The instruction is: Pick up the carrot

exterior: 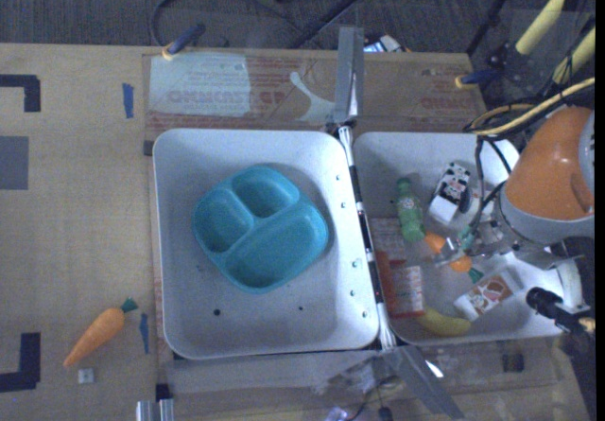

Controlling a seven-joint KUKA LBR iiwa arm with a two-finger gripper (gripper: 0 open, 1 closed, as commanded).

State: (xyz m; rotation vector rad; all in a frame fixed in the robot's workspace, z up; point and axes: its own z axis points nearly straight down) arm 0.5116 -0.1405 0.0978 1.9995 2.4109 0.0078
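1. Over the right bin [378,149], the gripper [468,244] hangs low among small things, close to an orange piece [460,264] that may be a carrot. How far the fingers are open I cannot tell, because this spot is small and blurred, and I see nothing clearly held.
2. A second carrot [95,334] lies outside the bins, on the bench [76,192], well apart from the arm. I judge the arm could aim at the wrong one.
3. Near the orange piece lie a green bottle [409,216], a small carton [485,296] and a banana [444,322]. The fingers could close on a neighbour or push the carrot away.
4. The carrot is tapered and smooth, so I think it may slip out when lifted.
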